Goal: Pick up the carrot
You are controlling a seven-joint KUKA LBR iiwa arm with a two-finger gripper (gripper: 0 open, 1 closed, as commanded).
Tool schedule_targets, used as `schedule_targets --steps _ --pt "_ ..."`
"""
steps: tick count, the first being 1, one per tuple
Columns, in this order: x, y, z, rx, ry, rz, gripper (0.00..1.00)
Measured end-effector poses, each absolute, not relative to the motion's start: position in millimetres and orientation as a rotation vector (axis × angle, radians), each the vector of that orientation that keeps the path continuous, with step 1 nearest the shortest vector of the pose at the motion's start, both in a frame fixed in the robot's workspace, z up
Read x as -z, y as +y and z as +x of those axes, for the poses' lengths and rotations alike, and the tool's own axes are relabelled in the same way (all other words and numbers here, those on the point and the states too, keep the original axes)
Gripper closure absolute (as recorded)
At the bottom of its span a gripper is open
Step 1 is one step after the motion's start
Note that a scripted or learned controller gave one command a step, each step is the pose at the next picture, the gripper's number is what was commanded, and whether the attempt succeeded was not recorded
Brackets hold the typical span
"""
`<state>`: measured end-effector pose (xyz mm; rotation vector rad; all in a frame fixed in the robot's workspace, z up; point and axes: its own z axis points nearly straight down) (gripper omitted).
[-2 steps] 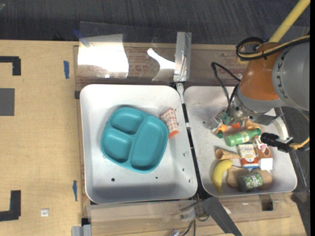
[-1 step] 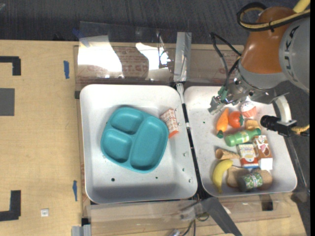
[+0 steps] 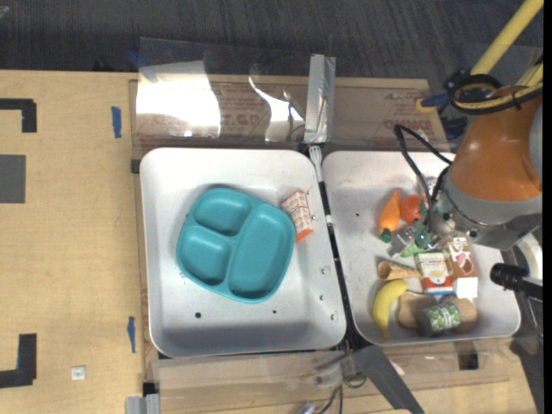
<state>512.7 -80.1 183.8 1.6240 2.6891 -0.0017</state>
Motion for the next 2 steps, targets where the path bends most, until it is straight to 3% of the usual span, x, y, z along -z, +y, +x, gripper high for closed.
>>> schedule_targets --steps 1,2 --pt "-94.9 -147.1 521.7 -0.003 2.749 1.508 1.0" --pt "-92.8 -146.4 520.2 -0.002 2.754 1.511 0.0"
